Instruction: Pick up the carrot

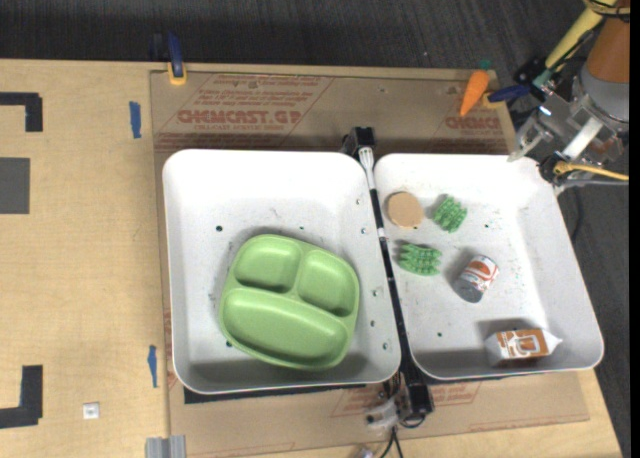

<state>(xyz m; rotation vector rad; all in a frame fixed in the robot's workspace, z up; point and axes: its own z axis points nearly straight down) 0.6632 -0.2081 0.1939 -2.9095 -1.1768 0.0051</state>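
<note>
In the camera view the carrot (474, 94) lies on the bench just beyond the right bin's (585, 331) far edge, outside both bins, while the gripper (560, 142) sits off that bin's far right corner, its state impossible to tell, so the approach is barely begun and next calls for reaching over to the carrot.

A small orange carrot with a green top (475, 92) lies on the brown tabletop (250, 111) just beyond the far rim of the right shallow white bin (560, 246), outside both bins. That bin holds a round tan disc (404, 209), two knobbly green pieces (449, 213) (419, 259), a small silver can (476, 277) and a white-and-orange carton (519, 343). The left shallow white bin (200, 196) holds a green divided plate (290, 299), while the grey arm's claw (545, 146) hangs at the right bin's far right corner, near the carrot.
</note>
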